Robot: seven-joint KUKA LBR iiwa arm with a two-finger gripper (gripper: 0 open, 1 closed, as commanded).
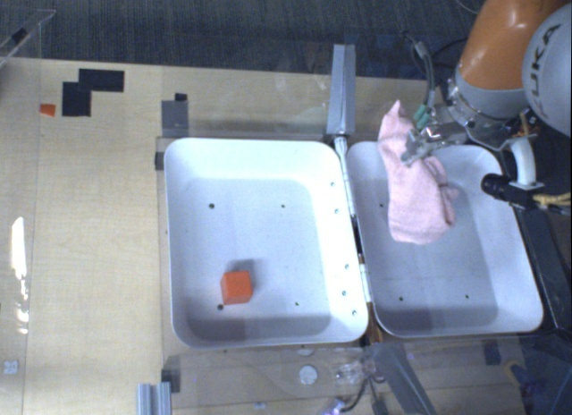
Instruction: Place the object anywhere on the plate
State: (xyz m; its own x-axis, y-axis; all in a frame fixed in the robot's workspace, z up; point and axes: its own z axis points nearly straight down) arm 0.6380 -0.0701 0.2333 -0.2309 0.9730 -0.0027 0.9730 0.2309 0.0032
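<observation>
Pink cloth (413,191) in right bin (500,301), pincer (418,140) touching its top edge

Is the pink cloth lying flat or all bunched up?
Bunched up. The pink cloth in the right bin shows folds and a raised top end by the tool. Whether the tool holds it: cannot tell.

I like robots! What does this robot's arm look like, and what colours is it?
The arm is big and rounded, grey with a shiny orange band near the wrist and part of dark lettering on its side. Thin cables curl beside it. Its gripper is small, metal and silvery, and a black piece sticks out below.
</observation>
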